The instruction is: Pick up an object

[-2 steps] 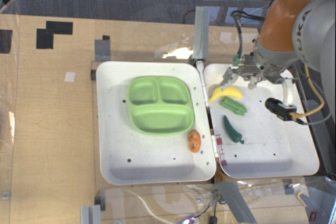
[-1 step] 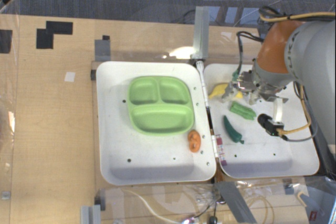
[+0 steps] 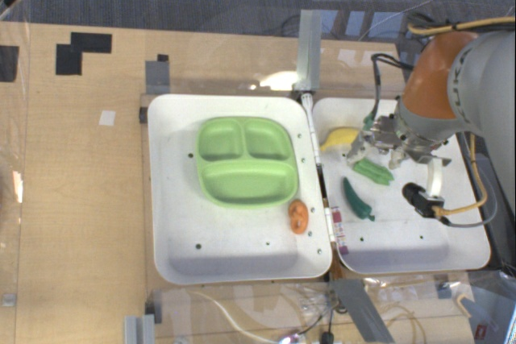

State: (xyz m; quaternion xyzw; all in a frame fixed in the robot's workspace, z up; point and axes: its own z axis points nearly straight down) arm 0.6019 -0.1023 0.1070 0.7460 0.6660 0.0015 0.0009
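In the right bin [image 3: 451,246] my gripper [image 3: 375,157] hangs low over the bin floor with its fingers spread open. A light green oblong piece [image 3: 373,171] lies right at the fingertips, between and slightly in front of them; I see no grip on it. A yellow banana-like piece [image 3: 339,138] lies just left of the gripper near the bin's left wall. A dark green pod-shaped piece [image 3: 356,200] lies in front of the light green one. The grey arm with its orange band [image 3: 431,80] comes in from the right.
The left bin [image 3: 173,246] holds a green divided plate [image 3: 244,159] and a small orange piece [image 3: 298,215] near its right wall. A black connector with a yellow cable [image 3: 421,199] hangs off the arm over the right bin. A metal post [image 3: 310,44] stands behind the bins.
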